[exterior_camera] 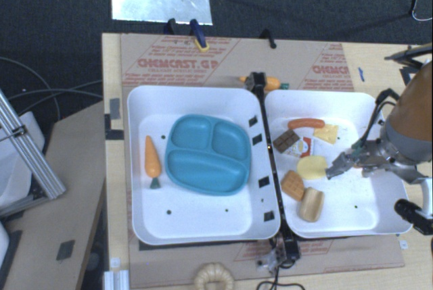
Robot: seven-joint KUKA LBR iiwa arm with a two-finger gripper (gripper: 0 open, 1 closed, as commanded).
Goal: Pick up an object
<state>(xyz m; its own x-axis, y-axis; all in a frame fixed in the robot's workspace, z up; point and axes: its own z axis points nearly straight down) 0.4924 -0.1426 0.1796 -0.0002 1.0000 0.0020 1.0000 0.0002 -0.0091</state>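
Several toy foods lie in the right bin (362, 211); nearest the gripper (336, 170) is a yellow round piece (311, 166), just beside its tip. It looks light, stiff and smooth, best pinched across its edges. Whether the gripper is parted or closed, I cannot tell.

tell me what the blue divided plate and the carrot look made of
Blue divided plate: likely moulded plastic, matte, uniform colour with soft rounded compartment ridges. Carrot: probably toy plastic or rubber, smooth even orange with a dark stub; too small to be sure.
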